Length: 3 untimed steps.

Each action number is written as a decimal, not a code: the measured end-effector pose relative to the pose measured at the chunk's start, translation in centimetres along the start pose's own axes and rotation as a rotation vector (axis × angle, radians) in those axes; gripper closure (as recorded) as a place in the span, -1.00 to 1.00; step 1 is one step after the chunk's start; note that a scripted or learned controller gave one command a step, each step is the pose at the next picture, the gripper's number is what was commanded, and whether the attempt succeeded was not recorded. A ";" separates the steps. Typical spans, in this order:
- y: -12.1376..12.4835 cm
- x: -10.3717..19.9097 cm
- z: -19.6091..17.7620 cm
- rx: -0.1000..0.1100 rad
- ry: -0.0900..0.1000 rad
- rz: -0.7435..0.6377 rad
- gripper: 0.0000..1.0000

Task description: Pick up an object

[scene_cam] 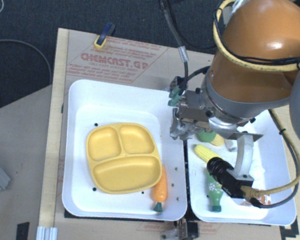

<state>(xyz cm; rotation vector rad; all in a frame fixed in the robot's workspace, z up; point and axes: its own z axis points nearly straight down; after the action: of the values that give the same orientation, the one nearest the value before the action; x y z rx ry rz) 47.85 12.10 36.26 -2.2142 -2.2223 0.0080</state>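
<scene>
corn (207, 153) is looking like the handiest pick: a small toy cob, probably light and stiff plastic with a ridged skin, best pinched across its middle. it is lying yellow and slightly tilted in the right bin (285, 165), just beside a green bottle (214, 194) and under the gripper (207, 132), which is hanging low over it. whether the tool is gripping anything is something i cannot tell, the wrist blocking it.
</scene>
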 end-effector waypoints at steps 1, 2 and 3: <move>0.1 -0.1 -1.3 -0.007 0.001 0.001 1.00; 0.1 -0.1 -2.3 -0.009 0.001 0.000 1.00; 0.2 -0.1 -3.3 -0.012 0.001 -0.002 1.00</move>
<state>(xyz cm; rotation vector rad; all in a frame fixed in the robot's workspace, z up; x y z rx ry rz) 48.06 12.05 39.56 -2.2180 -2.2298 -0.0064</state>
